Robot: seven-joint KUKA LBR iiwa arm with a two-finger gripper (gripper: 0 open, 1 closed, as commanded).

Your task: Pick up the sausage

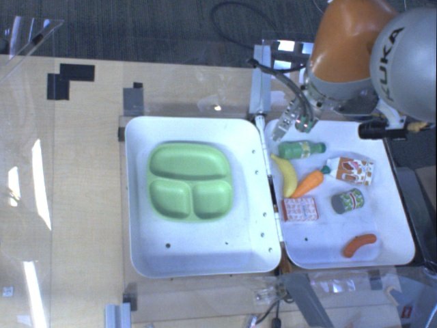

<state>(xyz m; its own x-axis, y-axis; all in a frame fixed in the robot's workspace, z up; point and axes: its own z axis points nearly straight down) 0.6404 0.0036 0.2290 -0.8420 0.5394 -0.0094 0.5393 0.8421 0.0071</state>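
Observation:
The sausage (359,245), a short orange-red link, lies by itself in the near right part of the right bin (399,203). My gripper (295,124) hangs over that bin's far left corner, just above a green bottle (300,149) and far from the sausage. Its two fingers are spread open with nothing between them. The grey arm with its orange band (345,36) comes in from the upper right.
The right bin also holds a banana (287,174), a carrot (308,182), a juice carton (351,170), a small can (348,201) and a red packet (300,210). In the left bin (198,251) sits a green divided tray (191,181).

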